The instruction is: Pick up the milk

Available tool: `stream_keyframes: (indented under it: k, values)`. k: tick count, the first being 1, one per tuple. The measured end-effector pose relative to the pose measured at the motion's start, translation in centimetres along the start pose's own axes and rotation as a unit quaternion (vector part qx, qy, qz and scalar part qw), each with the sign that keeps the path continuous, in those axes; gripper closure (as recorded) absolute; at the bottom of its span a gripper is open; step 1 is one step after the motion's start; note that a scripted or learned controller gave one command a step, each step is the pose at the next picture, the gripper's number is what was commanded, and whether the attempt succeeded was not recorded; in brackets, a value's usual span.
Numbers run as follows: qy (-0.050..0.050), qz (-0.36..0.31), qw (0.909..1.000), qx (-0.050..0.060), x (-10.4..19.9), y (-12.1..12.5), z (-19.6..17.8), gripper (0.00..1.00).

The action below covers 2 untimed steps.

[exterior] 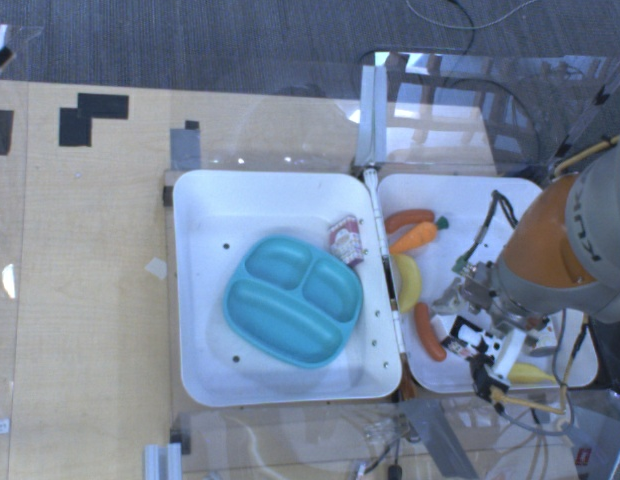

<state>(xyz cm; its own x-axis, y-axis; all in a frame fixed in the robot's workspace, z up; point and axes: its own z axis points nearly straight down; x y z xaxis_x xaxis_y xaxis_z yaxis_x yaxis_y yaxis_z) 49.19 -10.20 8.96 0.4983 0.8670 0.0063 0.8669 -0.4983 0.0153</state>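
White plastic forms the two shallow bins on the wooden surface (90, 268), and the end effector (480, 353) hangs low over the right bin (510, 193), with the arm's orange band (550, 238) just up and to its right. Whether its fingers are spread or pressed together I cannot tell; the tip is a tangle of dark and white parts against the bin floor, and nothing can be seen between the fingers.

The milk looks to be the small reddish-and-white carton (347, 240) in the left bin (200, 368), well to the left of the end effector and across the wall between the bins. It lies tilted against the upper right edge of the blue divided plate (290, 303).

Nearer to the end effector are the other items in the right bin: a red sausage (428, 333) just to its left, a yellow banana (409, 280) up and to the left, and an orange carrot (415, 236) and another red sausage (408, 217) farther up. A yellow piece (530, 373) lies just to its right.

By my reading the task has barely begun. The carton is untouched and the end effector sits over the wrong bin. Left to do: cross to the left bin, come down over the carton, close on it and lift.
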Motion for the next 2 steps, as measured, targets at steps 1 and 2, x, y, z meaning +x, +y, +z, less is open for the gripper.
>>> stream_keyframes:
  k: [1, 2]
  values:
    - [0.002, -0.001, 1.0, -0.002, 0.24, 0.2, -1.14, 1.0]
    - [0.002, -0.001, 1.0, -0.002, 0.23, 0.18, -1.12, 0.0]
